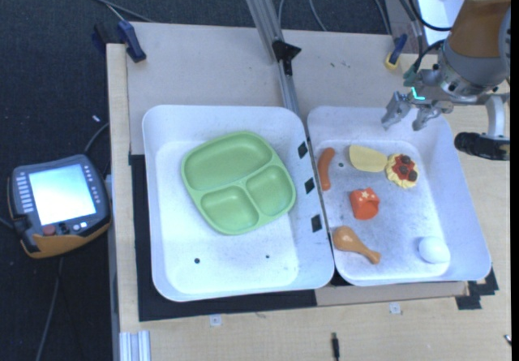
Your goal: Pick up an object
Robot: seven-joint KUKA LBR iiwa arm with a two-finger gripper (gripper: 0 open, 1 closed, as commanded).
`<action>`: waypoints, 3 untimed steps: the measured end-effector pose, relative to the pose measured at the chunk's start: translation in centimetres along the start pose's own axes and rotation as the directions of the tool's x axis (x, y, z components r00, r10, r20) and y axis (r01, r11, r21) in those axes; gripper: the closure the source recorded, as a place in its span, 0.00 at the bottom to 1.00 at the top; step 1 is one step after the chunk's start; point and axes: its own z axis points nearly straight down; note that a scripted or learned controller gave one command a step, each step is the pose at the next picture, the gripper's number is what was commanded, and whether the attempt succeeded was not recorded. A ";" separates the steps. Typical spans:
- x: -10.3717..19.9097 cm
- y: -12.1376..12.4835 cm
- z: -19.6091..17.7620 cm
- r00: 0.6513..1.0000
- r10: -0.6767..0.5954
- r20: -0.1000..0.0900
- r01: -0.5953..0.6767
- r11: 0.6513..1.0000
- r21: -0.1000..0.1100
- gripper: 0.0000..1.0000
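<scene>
Wood bench (211, 59) on dark carpet; pendant (57, 204) at left. Left bin (162, 270): green tray (237, 182). Right bin (470, 221): sausage (325, 167), pepper (365, 204), drumstick (355, 243), egg (433, 250). Gripper (412, 113) above far rim, fingers apart, holding nothing; arm cropped.

A: Eyes on the pale wooden bench (203, 67) — what's sitting directly on it?

B: Two shallow white plastic bins, side by side and touching along their inner edges. The left bin (162, 270) sits on a black mat (146, 307) that peeks out along its front and left side.

A: And the right bin (466, 189)?

B: Slightly higher in the view, its far rim near the bench's back right.

A: Anything else on the boards?

B: A slanted grey metal rail (259, 2) runs down to the seam between the bins — and two blue clamps grip the back edge, one at the left corner (130, 40), one at right (396, 51).
</scene>
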 end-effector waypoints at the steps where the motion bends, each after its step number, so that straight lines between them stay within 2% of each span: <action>1: 0.0 0.1 -0.2 1.000 -0.001 0.001 0.001 1.000 -0.004 0.00; 3: 0.1 -0.8 8.4 1.000 0.000 -0.001 0.000 1.000 0.001 0.00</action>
